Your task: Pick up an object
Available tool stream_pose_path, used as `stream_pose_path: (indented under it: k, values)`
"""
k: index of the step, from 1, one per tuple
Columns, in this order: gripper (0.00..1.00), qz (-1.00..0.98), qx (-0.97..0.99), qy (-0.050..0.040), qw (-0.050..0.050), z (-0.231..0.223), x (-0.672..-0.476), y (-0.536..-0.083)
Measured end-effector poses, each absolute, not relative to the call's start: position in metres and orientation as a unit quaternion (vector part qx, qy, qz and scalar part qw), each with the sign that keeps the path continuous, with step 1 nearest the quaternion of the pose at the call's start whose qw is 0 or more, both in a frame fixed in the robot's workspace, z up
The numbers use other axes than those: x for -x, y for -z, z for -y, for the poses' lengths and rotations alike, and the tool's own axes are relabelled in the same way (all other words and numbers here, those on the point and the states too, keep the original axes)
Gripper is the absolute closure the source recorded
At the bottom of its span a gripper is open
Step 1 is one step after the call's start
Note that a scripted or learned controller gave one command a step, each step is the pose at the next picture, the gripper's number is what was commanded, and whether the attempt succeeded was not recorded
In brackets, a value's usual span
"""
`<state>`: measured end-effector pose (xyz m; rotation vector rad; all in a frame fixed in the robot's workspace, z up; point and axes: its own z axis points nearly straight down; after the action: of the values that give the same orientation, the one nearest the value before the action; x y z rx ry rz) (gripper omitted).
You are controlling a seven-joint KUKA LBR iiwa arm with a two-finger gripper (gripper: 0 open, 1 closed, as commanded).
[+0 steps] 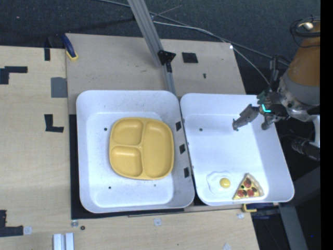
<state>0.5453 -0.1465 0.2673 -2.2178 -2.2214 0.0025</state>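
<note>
A toy fried egg (220, 182) and a toy pizza slice (248, 187) lie side by side at the near edge of the right bin (218, 145). A yellow divided plate (141, 148) rests in the middle of the left bin (93, 139). My gripper (256, 121) hangs over the far right part of the right bin, well away from the egg and the pizza slice. It is open, its two dark fingers (243, 120) spread apart with nothing between them.
A slanted metal pole (151, 33) runs down to the gap between the bins at the far side. Cables (208, 33) cross the dark floor behind the bench. Black tape marks dot the wooden bench top (31, 139).
</note>
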Motion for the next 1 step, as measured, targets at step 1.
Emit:
stream_pose_path:
  k: [1]
  values:
    - [0.0, 0.708, 0.706, -0.0004, 0.001, 0.1466, -0.5456, -0.2678]
